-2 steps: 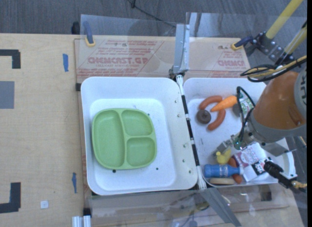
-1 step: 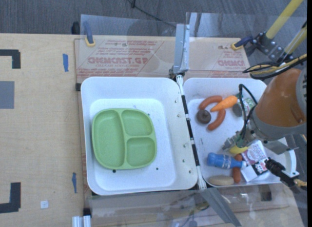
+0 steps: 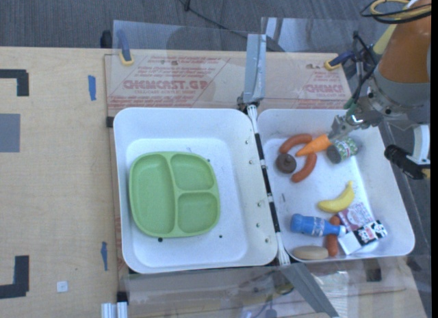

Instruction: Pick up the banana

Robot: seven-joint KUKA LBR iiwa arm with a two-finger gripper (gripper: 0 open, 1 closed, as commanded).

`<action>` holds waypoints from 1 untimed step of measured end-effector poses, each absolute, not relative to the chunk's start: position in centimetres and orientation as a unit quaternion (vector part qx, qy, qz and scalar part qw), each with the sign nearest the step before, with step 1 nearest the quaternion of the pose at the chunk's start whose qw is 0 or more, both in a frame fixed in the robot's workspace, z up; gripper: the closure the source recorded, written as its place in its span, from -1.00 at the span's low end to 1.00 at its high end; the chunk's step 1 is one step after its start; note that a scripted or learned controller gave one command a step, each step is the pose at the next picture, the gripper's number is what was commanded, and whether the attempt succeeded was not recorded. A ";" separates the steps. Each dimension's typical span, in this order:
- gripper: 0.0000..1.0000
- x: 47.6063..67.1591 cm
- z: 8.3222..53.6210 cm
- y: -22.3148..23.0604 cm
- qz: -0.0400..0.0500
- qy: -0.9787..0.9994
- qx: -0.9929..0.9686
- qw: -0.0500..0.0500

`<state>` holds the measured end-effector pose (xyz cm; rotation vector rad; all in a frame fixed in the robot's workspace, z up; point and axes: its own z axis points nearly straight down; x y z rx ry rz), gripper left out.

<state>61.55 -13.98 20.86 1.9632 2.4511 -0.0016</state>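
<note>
Overhead, two white bins sit side by side on the bench. The left bin (image 3: 137, 122) holds a green tray (image 3: 174, 193) with three compartments, lying flat near the bin's middle.

The right bin (image 3: 400, 224) holds the clutter. The banana (image 3: 337, 200) lies right of the bin's middle, curved, with its far tip pointing up toward the right; nothing touches it except perhaps the small carton just on its near side. That carton (image 3: 363, 226), white with red and black print, lies near the bin's right near corner. Left of it lies a blue bottle (image 3: 311, 225) on its side, and a tan oval piece (image 3: 310, 252) rests at the near edge. A small red-orange piece (image 3: 332, 243) sits between the bottle and the carton.

Farther back, an orange sausage shape (image 3: 299, 143) curves around a brown disc (image 3: 286, 163), and a carrot (image 3: 314, 146) lies across it, touching a small grey-green can (image 3: 343, 149) at its right end.

The gripper (image 3: 341, 126) hangs over the far right part of this bin, just above the can and carrot, well apart from the banana. I cannot tell whether it is apart or together; it holds nothing that can be seen. The arm (image 3: 404, 50), grey with its orange band, comes in from the far right.
</note>
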 end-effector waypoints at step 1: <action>1.00 52.3 9.7 -20.9 0.000 0.816 0.578 0.000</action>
